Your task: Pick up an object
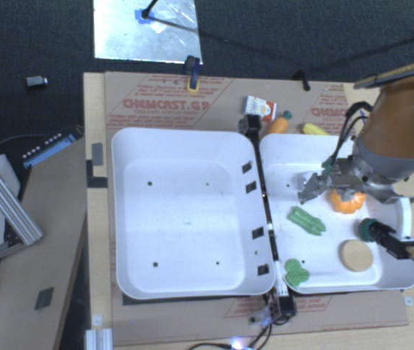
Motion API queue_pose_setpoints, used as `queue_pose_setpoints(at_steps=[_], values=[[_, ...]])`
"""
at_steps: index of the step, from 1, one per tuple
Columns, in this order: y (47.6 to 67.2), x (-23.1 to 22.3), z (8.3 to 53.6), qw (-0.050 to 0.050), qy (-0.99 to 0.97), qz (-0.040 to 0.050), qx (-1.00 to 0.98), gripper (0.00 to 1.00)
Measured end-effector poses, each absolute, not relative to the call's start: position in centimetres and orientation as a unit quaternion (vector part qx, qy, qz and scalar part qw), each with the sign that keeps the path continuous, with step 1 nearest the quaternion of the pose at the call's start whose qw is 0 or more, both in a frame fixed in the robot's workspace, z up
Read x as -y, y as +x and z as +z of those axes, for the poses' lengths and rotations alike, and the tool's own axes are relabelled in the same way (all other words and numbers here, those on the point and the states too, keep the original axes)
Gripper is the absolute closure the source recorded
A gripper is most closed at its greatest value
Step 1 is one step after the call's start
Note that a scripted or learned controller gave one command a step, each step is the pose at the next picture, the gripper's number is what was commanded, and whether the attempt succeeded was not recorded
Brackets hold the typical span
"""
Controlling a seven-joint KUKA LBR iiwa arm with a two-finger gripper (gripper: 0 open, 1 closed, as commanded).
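Observation:
My gripper (313, 189) hangs low in the right bin (287, 155), near the middle of its floor and pointing left. An orange fruit-like piece (347, 202) lies just right of it, partly under the wrist. A long green bumpy piece (307, 221) rests a little below the gripper, apart from it. A tan round disc (356, 256) sits near the front right corner. A small green leafy piece (296, 272) lies at the bin's front left corner. I see nothing held in the gripper.
The left bin (130, 148) stands beside the right one, with a black clipped divider (262, 195) between them. Behind the right bin, on the cardboard, lie a small carrot (278, 125), a yellow piece (314, 130) and a white-and-red item (259, 107).

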State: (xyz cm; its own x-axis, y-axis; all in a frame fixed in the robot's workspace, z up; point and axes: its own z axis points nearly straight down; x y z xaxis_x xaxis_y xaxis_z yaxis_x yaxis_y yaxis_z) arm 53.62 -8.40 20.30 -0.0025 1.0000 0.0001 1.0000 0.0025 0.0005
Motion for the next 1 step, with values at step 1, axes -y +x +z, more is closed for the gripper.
queue_pose_setpoints(at_steps=[1], values=[[56.84, 10.66, 7.92, -0.001, 0.708, -0.0009, -0.707, 0.0]])
